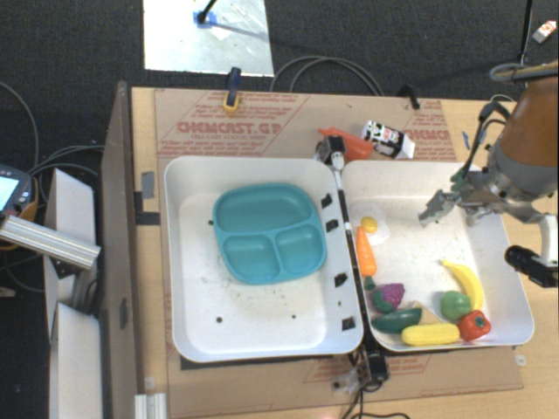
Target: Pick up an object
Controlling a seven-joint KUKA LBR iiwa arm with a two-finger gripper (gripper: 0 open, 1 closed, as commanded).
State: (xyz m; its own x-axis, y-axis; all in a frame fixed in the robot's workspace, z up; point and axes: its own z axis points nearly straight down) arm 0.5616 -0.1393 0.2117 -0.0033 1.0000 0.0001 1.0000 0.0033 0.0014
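So, jaws [447, 201] over the right bin [410, 182], can't tell their state.
Drop straight onto the banana [464, 281]; it's clear of the pile.

KUKA arm [529, 138]: rounded grey body with a broad orange band above the wrist. Thin dark cables loop along its left flank. Wrist section grey and metallic, ending in a two-finger gripper [434, 209] of pale grey metal. A black rounded part [530, 264] projects below the wrist.
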